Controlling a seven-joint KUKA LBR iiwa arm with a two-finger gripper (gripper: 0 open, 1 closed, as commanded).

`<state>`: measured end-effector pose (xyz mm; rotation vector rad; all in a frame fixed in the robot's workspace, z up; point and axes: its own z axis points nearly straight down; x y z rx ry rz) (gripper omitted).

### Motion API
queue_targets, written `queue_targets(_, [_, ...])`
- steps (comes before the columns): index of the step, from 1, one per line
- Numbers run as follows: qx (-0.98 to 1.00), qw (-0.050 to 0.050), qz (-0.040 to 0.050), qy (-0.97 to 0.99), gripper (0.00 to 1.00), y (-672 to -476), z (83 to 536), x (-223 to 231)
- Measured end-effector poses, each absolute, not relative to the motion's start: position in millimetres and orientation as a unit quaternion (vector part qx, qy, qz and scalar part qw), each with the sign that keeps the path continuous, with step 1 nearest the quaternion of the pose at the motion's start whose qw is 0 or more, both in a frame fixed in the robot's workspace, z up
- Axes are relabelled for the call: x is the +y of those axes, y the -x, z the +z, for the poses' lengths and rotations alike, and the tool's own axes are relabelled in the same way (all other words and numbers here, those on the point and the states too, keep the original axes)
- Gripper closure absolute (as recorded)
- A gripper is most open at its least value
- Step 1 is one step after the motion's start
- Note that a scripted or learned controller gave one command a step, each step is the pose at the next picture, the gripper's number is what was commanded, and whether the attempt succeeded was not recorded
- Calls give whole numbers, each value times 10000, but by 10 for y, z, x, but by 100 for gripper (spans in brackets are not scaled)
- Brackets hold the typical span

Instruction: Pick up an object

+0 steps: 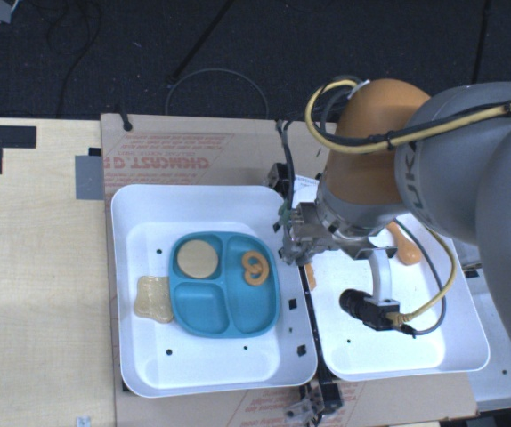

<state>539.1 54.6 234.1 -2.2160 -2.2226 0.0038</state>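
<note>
Glossy blue divided tray (pixel 224 296), round cracker (pixel 197 259), pretzel (pixel 255 268); fingers' state indiscernible.

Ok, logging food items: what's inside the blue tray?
The blue divided tray holds a round tan cookie and a pretzel; its large front compartment looks bare. Nothing covers it.

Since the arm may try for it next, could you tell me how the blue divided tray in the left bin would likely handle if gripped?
The blue divided tray looks like stiff moulded plastic, so probably rigid and light. Its width likely forces a rim grip, which might tilt it. The pretzel and round cracker lying loose in it could slide.
</note>
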Motion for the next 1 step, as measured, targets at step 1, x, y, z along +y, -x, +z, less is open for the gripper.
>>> queue_targets(1, [-7085,16,7,7057,100,-5585,2312,1033])
